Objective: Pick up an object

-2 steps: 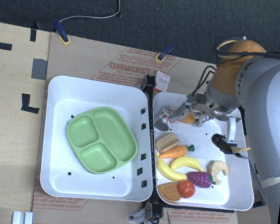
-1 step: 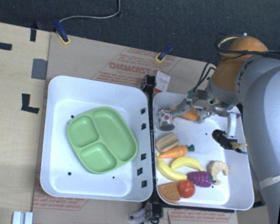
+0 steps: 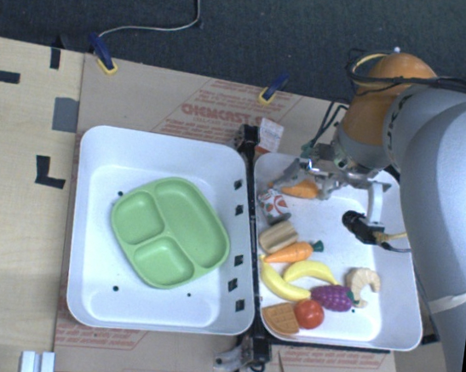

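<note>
My gripper [image 3: 309, 180] hangs low over the far left part of the right bin [image 3: 393, 332]. A small orange toy piece [image 3: 301, 191] lies right at its tip; whether it is gripped cannot be made out. Closer to the front of that bin lie a red-and-white piece [image 3: 272, 202], a tan bread piece [image 3: 278, 234], a carrot [image 3: 291, 253], two bananas [image 3: 310, 272], purple grapes [image 3: 333, 297], a red tomato [image 3: 310, 314], a brown cookie [image 3: 280, 319] and a beige piece [image 3: 363, 281].
The left bin [image 3: 81, 288] holds a green divided plate [image 3: 170, 231]. A black divider [image 3: 245, 225] runs between the bins. My grey arm [image 3: 442, 167] covers the right bin's far right side. Cardboard lies under the bins.
</note>
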